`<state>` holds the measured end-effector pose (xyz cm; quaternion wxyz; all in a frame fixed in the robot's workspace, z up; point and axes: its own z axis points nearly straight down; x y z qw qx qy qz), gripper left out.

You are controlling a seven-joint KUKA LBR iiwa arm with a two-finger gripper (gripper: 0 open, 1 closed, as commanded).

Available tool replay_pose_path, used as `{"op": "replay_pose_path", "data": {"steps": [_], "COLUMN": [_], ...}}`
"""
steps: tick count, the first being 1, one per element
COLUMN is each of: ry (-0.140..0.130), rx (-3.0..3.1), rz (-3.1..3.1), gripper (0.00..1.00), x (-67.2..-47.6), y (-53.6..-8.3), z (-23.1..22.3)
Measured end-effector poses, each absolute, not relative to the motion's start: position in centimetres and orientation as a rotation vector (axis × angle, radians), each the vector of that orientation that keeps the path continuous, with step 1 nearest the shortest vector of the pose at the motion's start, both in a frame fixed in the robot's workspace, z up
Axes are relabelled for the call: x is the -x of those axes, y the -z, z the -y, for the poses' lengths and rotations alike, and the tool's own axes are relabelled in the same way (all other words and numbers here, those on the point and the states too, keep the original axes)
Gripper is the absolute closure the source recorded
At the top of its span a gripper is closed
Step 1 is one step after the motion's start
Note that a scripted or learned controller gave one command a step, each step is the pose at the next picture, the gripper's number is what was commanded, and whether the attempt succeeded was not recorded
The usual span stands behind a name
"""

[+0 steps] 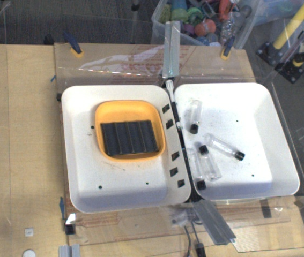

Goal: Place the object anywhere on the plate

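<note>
The dark ribbed block (129, 138) lies flat inside the orange plate (104, 111), its grooves running from the far side towards the near side, and it covers most of the plate's floor, with its near edge touching the near rim. The plate sits in the left white bin (82, 186), a little towards the far side and nearer the divider than the outer wall. How far the gripper is open, and whether it has hold of anything, cannot be told here. Between the two bins runs a narrow divider (174, 143) marked with a row of small black patches. The right white bin (259, 122) holds several clear vials with black caps, all in its left half: one vial (194, 114) lies near the far end beside the divider, a second (224, 146) lies aslant near the middle with its cap pointing right, and two more (205, 166) lie close together just beside the divider towards the near wall. Both bins rest on a wooden bench (17, 143). Beyond them a blue clamp (75, 48) sits near each far corner, and a clear tub of bright toys (205, 9) stands behind the bench
</note>
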<state>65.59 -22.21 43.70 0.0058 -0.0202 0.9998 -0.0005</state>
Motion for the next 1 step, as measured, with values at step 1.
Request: {"op": "replay_pose_path", "data": {"steps": [1], "ry": [0.003], "rx": [0.561], "rz": [-3.079], "gripper": [1.00], "x": [-66.83], "y": [-43.69], "z": [22.15]}}
